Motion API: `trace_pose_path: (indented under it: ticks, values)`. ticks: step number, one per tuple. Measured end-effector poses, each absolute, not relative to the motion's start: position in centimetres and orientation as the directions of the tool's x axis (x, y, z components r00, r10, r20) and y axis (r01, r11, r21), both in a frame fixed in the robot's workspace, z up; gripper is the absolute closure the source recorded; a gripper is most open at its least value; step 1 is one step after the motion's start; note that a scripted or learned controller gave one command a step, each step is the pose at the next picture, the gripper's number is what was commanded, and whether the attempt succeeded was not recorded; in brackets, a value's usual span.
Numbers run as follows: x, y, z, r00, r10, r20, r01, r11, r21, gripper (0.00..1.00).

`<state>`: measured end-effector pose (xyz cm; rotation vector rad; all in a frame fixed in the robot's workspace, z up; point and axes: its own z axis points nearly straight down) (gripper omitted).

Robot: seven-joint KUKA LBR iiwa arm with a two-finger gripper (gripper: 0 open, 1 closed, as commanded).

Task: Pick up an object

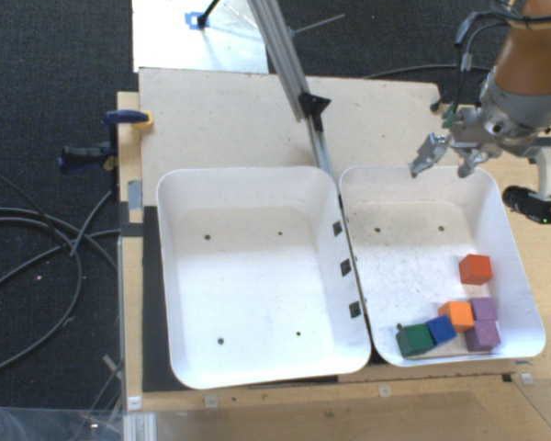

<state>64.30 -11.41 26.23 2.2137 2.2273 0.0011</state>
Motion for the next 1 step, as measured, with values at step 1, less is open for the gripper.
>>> trace_pose_path:
  ticks: [1]
  values:
    - [66.27,-15.78,12.73,-0.001,1.000,-0.001,1.000,0.001,-0.004,0.00]
